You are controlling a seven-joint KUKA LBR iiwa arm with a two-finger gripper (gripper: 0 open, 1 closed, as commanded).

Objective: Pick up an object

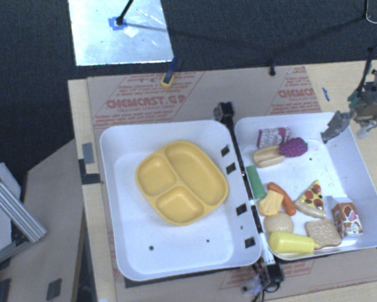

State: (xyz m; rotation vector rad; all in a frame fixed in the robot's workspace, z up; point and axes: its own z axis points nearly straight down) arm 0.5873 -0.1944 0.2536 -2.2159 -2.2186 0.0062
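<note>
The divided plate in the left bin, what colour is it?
Yellow all over: the divided plate has three compartments, seen plainly in the camera view.

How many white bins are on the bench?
2. The left white bin holds a yellow divided plate; the right white bin holds the toy food.

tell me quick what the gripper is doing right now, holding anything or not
Gripper: above the far right corner of the right shallow white bin, nothing seen in it; open or shut cannot be told.
</note>
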